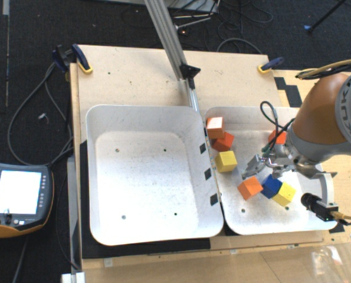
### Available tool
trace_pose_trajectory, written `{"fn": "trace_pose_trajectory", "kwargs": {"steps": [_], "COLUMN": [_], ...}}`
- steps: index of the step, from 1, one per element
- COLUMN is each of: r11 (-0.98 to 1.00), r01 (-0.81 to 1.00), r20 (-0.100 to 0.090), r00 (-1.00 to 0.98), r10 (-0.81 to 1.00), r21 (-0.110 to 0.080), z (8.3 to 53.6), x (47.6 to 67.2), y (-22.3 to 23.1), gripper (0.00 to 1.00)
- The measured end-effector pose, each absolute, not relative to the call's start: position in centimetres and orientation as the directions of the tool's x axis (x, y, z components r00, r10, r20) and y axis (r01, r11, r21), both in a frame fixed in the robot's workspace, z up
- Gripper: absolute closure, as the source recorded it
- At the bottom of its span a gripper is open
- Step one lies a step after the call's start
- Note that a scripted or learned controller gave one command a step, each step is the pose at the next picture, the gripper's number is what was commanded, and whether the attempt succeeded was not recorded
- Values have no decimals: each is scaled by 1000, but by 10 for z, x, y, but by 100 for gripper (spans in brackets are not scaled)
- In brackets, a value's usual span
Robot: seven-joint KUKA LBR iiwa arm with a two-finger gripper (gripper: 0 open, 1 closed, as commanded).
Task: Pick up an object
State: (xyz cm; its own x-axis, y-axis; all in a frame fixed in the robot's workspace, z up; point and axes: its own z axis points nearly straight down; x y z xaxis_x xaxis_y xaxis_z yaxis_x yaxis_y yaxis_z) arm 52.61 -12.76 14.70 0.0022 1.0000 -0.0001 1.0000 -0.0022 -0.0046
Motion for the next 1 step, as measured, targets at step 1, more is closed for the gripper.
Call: {"fn": "trace_pose_trajectory", "kwargs": {"steps": [1], "r11": [3], "r01": [1000], "r20": [-1], "r00": [-3], "r10": [1000], "r21": [2], "z": [93], "x": [552], "y": [-126], "gripper": [0]}}
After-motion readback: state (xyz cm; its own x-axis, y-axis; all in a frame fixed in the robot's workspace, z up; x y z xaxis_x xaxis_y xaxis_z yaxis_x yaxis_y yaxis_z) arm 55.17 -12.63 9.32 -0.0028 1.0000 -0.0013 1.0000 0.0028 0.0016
